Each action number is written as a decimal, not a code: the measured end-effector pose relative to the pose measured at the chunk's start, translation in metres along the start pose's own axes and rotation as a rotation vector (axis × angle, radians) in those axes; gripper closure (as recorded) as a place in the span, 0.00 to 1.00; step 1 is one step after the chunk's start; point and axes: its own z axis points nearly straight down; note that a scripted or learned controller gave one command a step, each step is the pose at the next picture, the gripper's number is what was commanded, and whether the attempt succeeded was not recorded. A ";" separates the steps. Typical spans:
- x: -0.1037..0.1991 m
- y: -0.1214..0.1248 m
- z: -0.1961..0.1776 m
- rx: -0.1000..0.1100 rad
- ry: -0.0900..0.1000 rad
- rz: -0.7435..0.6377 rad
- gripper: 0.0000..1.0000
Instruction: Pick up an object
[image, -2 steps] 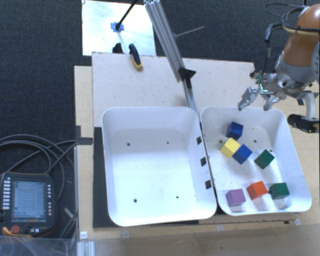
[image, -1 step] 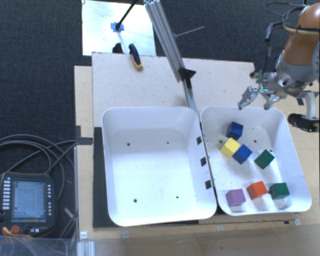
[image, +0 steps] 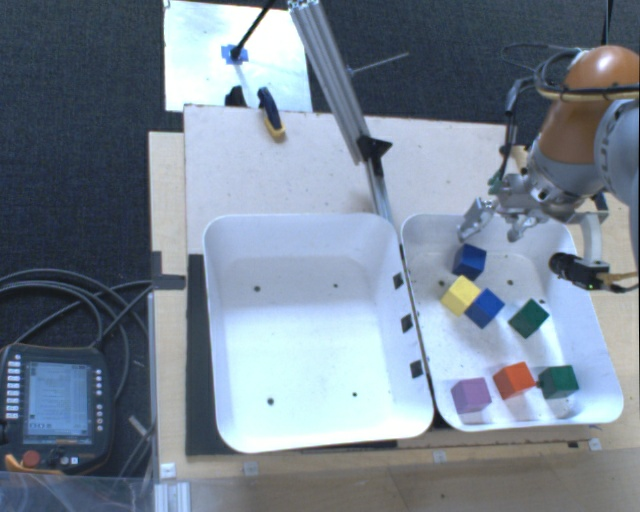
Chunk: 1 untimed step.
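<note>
Pincer hangs above the far rim of the right bin, fingers spread open, nothing between them. We see one finger at about 9 o'clock of the wrist and the other near 3 o'clock, both pointing down into the bin. It touches no block that we can make out.

Nearest candidate is the dark blue block, just below the pincer at roughly 7 o'clock of it, near but apart. We judge this the likely target, since the open fingers sit almost over it.

Other blocks lie in the same bin: a yellow block touching a second blue block on its 4 o'clock side; a dark green block at 3 o'clock of that pair; along the near wall a purple block, an orange block and another green block.

Left bin sits beside it, rims meeting at the middle. All the blocks being gathered in the right bin, we take that as the pick side.

Spread fingers suit a descent; we judge the grasp not yet made.
</note>
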 end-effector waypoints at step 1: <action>-0.005 0.006 0.058 0.001 0.000 0.002 0.00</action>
